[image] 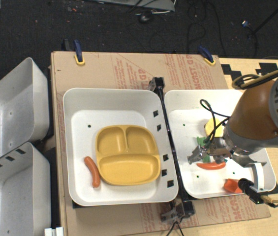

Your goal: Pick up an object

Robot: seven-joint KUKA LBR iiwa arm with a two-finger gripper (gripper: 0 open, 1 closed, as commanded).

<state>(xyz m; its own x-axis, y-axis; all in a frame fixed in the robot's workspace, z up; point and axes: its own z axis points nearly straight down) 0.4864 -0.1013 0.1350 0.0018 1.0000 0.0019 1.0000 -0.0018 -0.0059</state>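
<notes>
Jaws (201, 154) over red pepper (211, 165), rt bin (188, 191).

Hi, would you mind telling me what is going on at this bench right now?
A robot arm is reaching into the right bin, with its gripper low over a small cluster of toys: a red pepper, something green and something yellow. Whether it has hold of anything is not clear. An orange piece lies nearer the front corner. The left bin holds a yellow divided plate with a sausage beside it.
</notes>
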